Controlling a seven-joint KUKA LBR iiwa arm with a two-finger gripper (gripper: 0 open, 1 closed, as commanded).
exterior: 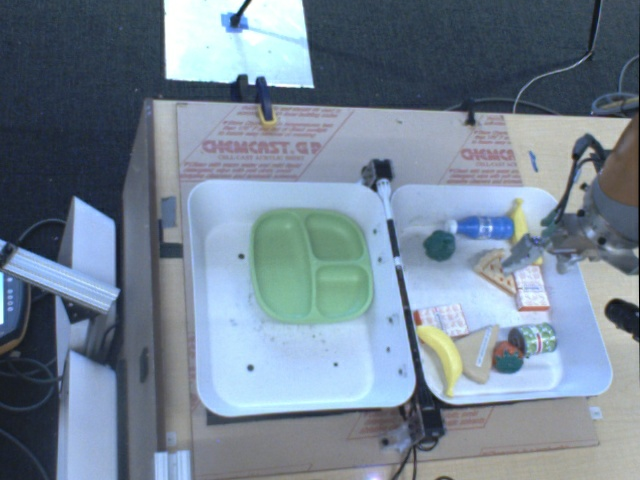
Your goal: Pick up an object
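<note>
One fixed cam above bench (300, 138), angled down, both bins (230, 368) in frame, mid-range.

Two white bins (300, 393) sit side by side on a bench. One holds a single green divided plate (311, 266). The other holds two bananas (443, 356), one bottle (484, 228), one can (537, 339), two small red-and-white packets (442, 319) and one pizza slice (496, 268).

tray (311, 266) pale green | banana (441, 356) yellow | bottle (485, 228) blue | bins (228, 368) white
</note>
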